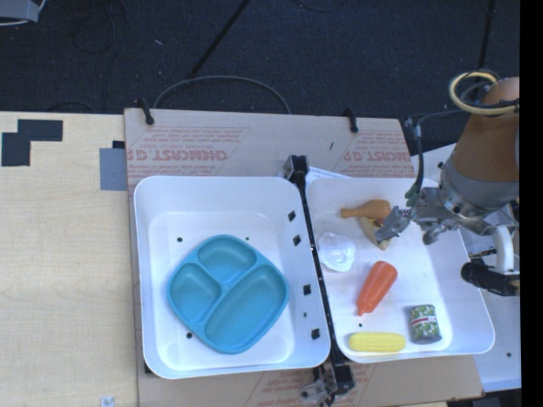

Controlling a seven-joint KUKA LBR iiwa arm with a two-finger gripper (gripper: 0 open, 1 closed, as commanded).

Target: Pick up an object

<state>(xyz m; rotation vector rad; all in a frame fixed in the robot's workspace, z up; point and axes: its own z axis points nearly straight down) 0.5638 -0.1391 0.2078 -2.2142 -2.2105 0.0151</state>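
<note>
In the right bin (475, 333), the end effector (392, 226) sits low over the tan chicken drumstick (367, 211), at the drumstick's lower right end, and whether its fingers are apart or together cannot be told from this slant. The grey arm (475, 176) reaches in from the right, over the bin's far corner. Just below and left of the drumstick lies a small white crumpled object (337, 251). An orange carrot (376, 286) lies tilted near the bin's middle, with a yellow corn cob (377, 342) along the near wall and a small green can (424, 323) just beside it. The left bin (161, 202) holds a blue divided plate (227, 292). Both bins rest on the tabletop (59, 261).
</note>
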